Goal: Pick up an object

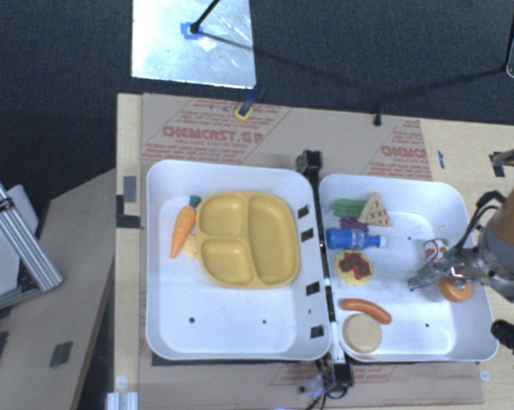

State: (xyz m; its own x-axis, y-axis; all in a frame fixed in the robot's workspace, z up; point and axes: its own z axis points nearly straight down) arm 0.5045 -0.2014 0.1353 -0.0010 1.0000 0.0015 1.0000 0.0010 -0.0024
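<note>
Dark carpet surrounded a pale bench [128,237] laid with printed cardboard [217,134], on which two shallow white bins sat side by side, joined along a black strip. A shiny square plate [194,36] lay on the floor beyond the bench, and a metal frame [9,232] stood at the left edge.

Left bin [226,326] held a yellow divided tray [243,237], three compartments, all bare. A carrot [182,226] lay just beside the tray's left rim, tip pointing toward the near side.

Right bin [404,334] held a green item [349,207] touching a waffle-patterned wedge [376,210], a blue bottle [353,239] lying on its side below them, a red-and-yellow piece [355,265], a sausage [365,310] and a tan disc [362,334] near the front wall.

Arm [506,236] entered from the right, over the right bin's far side. Gripper [441,274] sat low there, beside a small red-and-white item [434,248].

An orange object [455,291], rounded and small, lay against the gripper at the bin's right side. Whether it sat between the fingers could not be told, nor how far the jaws stood apart.
</note>
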